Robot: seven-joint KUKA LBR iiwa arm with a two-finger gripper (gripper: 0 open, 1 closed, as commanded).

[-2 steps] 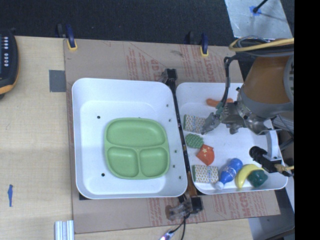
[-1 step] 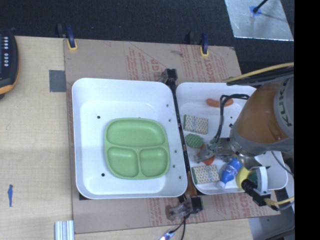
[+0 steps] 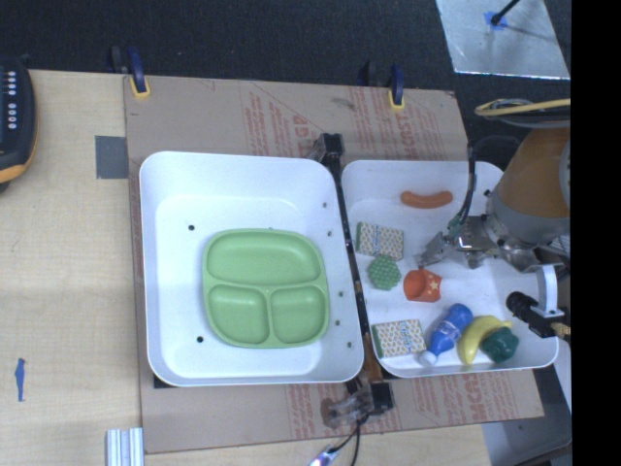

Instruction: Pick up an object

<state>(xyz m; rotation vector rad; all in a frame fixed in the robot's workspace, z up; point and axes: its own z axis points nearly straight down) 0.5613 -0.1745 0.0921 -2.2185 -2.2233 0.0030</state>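
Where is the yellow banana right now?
The yellow banana lies in the right bin, near its front right corner, between the blue bottle and a dark green piece.

The arm at the right bin's right edge is a rounded grey body with a broad orange band across its upper part. Below the band sits a grey, ring-like wrist section. A thin black cable curves down along the arm's left side. From the wrist a cluster of small metal parts, silver and dark, juts left over the bin; their details are too blurred to tell. A black piece with a white strap lies lower right.
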